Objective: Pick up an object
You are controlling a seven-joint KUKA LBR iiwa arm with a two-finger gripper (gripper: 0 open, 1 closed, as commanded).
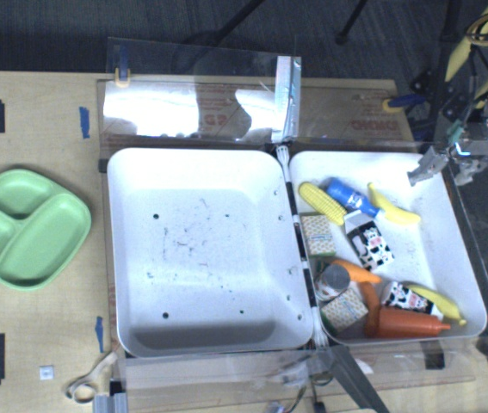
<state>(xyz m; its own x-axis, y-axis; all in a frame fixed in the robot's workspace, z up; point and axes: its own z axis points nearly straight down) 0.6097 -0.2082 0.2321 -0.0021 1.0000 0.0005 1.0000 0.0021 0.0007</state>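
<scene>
The right bin (454, 256) holds a jumble of small things. A yellow corn cob (321, 200), a blue bottle (349, 196) and a yellow banana (395, 210) lie at its far end. A black-and-white spotted box (371, 247) and a patterned block (317, 231) sit mid-bin. At the near end are a grey can (336, 276), an orange carrot (362, 274) and a red-orange piece (405, 322). My gripper (444, 172) hovers over the bin's far right corner, open, with nothing between its fingers and apart from every object.
The left bin (196, 248) stands beside the right one. A green divided plate (25, 227) lies on the bench at far left. A clear plastic panel (200, 101) stands behind the bins. Cables (476, 33) hang near the arm at upper right.
</scene>
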